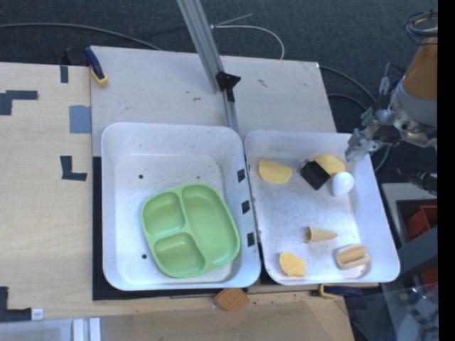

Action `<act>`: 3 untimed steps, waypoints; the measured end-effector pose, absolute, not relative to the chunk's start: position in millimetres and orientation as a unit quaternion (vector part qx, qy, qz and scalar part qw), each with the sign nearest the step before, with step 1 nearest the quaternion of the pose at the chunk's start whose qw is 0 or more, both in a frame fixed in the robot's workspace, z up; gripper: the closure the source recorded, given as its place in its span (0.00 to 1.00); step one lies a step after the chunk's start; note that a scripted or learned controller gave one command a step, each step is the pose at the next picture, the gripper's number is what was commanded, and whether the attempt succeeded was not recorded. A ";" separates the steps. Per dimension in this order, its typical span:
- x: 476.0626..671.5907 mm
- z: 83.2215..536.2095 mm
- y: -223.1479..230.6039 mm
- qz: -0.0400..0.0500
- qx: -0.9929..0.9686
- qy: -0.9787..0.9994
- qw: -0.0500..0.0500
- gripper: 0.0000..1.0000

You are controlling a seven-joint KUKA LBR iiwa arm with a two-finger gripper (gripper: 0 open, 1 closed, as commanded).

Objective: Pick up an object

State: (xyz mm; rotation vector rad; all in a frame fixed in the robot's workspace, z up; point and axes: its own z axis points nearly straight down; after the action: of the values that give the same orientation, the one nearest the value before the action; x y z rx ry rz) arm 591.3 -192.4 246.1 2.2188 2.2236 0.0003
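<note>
The right bin [370, 212] holds several small toy foods: a yellow half-round piece [274, 171], a black block [313, 174] against a yellow piece [330, 163], a white ball [342, 183], a small cone [320, 234], a yellow chunk [291, 264] and a tan roll [351, 256]. My gripper [357, 146] hangs at the bin's upper right corner, just right of the yellow piece and above the white ball. Nothing shows between its fingers.
The left bin [117, 190] carries a green three-part plate [189, 229]. A metal pole [201, 34] slants down to the seam between the bins. A waffle-like brown piece [230, 299] lies outside the bins at the front. Cables run behind the bench.
</note>
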 end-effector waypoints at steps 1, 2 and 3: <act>579.6 232.6 -140.5 -0.001 0.705 0.709 -0.002 1.00; 557.7 224.5 -84.9 -0.001 0.705 0.709 -0.002 1.00; 538.7 231.8 -38.3 0.000 0.705 0.709 -0.002 1.00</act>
State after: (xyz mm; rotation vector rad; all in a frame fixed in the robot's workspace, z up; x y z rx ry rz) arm 538.7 -38.3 231.8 2.2170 2.2312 -0.0013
